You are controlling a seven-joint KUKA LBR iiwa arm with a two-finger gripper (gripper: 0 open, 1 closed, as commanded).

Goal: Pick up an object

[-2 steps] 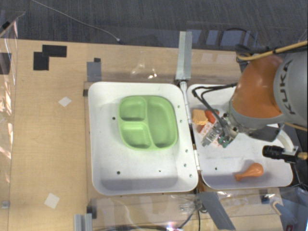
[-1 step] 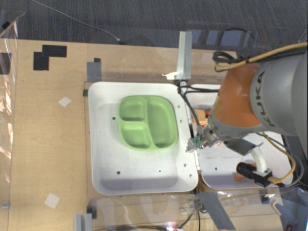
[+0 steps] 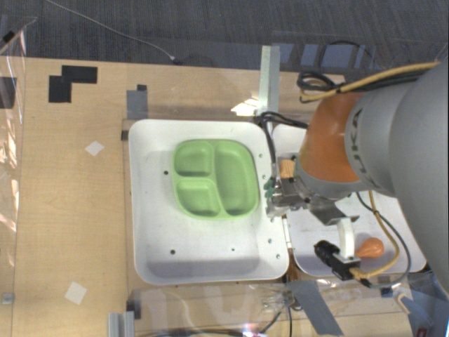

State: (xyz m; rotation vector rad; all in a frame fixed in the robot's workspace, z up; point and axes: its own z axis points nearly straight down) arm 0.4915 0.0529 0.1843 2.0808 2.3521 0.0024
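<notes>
A light green plate with three compartments [image 3: 214, 178] lies in the left white bin [image 3: 151, 251], a little above its middle. In the right bin [image 3: 303, 255] a small orange rounded object [image 3: 370, 246] rests near the front. A small tan piece [image 3: 286, 167] shows by the divider between the bins. My gripper [image 3: 276, 196] hangs under the orange-banded wrist, low over the left edge of the right bin, just right of the green plate. The wrist hides most of it, and I see nothing held.
The grey arm [image 3: 400, 139] covers most of the right bin. Metal brackets [image 3: 269, 76] stand at the back between the bins, and another bracket [image 3: 138, 102] sits at the left bin's far corner. Black tape marks [image 3: 70, 81] lie on the wooden bench at the far left.
</notes>
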